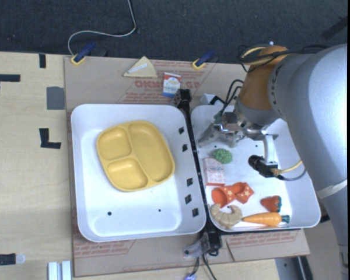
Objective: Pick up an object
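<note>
Where the grey arm point(315, 104) reaches in from the right, the gripper point(226, 132) is seen over the far part of the right bin point(303, 185), near that bin's left wall. Whether it is open or closed cannot be told, and no item is seen held in it.

Right bin, contents:
- Green item point(222, 155), small and rounded, lies just below the gripper in the view, near the bin's left wall. Contact between the two cannot be judged.
- Pale packet point(213, 171) lies flat just beside the green item, on its near side.
- Red-orange item point(233, 192) lies towards the near edge, touching the packet's near end.
- Beige curled item point(227, 214) is placed in the near left corner, against the red-orange item.
- Carrot point(262, 219) is laid along the near edge, with its green top pointing right.
- Small red item point(271, 203) lies just beyond the carrot, close to the near right corner.

Left bin point(81, 156), contents:
- Yellow divided plate point(135, 155), three compartments, is set at an angle near the bin's centre.

Worktop, beyond the bins:
- Pale wedge point(141, 67) and small printed carton point(171, 85) rest on the cardboard sheet point(105, 80) at its far edge.
- Two blue clamps point(204, 58) are fixed to that edge.
</note>
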